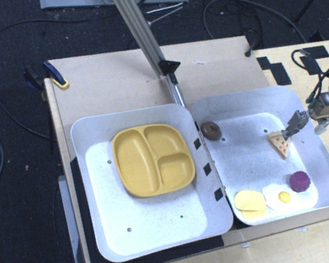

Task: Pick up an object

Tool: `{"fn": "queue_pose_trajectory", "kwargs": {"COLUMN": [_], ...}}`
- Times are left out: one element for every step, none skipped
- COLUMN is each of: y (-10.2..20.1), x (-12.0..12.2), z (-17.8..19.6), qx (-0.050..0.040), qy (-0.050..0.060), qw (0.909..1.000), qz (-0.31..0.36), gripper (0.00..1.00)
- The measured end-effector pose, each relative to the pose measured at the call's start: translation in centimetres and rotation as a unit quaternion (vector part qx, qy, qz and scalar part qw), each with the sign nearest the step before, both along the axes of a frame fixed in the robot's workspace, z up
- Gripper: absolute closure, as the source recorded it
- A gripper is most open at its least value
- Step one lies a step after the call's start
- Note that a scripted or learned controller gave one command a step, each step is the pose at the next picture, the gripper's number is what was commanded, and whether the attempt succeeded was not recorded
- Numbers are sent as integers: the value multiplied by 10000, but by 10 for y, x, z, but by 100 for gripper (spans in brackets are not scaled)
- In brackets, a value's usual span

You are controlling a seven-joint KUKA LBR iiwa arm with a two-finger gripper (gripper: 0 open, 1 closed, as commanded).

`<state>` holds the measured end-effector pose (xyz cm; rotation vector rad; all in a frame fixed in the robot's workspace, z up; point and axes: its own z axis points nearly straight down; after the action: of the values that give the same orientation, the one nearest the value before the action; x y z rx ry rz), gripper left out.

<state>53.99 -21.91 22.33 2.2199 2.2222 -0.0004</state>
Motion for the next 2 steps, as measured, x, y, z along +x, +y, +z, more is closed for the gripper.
{"fn": "queue_pose_trajectory", "kwargs": {"y": [5,-1], "x": [9,1], "z": [-55,-106], "qx": [7,7], "qy": [16,21], "qw": [10000,10000], "qz": [13,-15], "gripper": [0,0]}}
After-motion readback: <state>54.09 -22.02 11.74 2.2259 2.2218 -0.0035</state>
